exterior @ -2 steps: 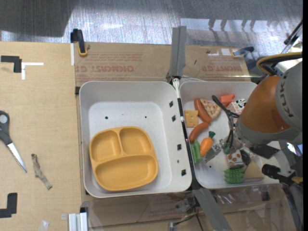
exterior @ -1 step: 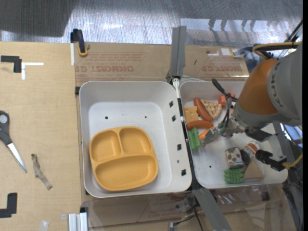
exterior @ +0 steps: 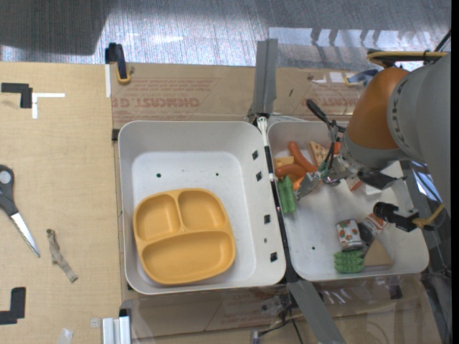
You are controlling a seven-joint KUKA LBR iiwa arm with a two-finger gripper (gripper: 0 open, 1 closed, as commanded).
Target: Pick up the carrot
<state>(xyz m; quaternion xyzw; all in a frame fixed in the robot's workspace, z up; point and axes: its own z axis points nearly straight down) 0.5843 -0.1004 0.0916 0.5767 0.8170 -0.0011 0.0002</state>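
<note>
One gripper [exterior: 313, 183] is low in the right bin [exterior: 315, 246], at its far left part, and I cannot tell how it is set, because it is small and dark against the clutter there. It seems to be just beside the carrots, maybe touching the pile, but I see nothing lifted. The carrots [exterior: 295, 162], a few orange pieces, lie together near the bin's far left corner, against the wall between the two bins. A green piece [exterior: 287, 195] lies just near of them, along the same wall. A can [exterior: 348, 234] and a green toy [exterior: 348, 262] rest at the near side of this bin, well apart from the gripper. The left bin [exterior: 143, 142] holds a yellow plate [exterior: 185, 235]. On the bench at the far left lie scissors [exterior: 13, 213].

In my judgement the reach is done but the pick is not: the carrot rests on the bin floor, so the grasp and the lift remain.
</note>
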